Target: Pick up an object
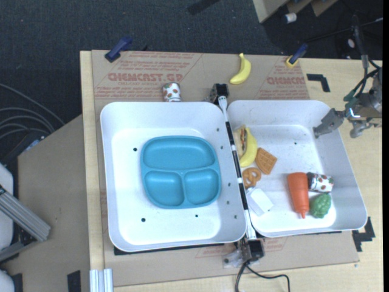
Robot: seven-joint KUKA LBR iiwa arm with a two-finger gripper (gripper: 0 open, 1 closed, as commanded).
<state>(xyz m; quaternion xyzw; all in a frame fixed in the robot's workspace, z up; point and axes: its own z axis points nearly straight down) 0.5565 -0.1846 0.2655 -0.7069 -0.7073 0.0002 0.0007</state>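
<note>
Over the right bin's (340, 163) two-o'clock rim, my gripper (340, 119) hung, fingers spread wide, gripping nothing; carrot (297, 193) lay at five.

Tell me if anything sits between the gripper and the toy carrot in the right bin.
Nothing visible does. The gripper is at the right bin's upper right rim, and bare white floor lies between it and the toy carrot.

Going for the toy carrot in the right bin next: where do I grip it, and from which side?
Probably from above, at the carrot's thick orange upper body. It lies flat, lengthwise toward the bin's near wall, so close across its width. Avoid the lower end, where the green broccoli-like piece crowds it.
</note>
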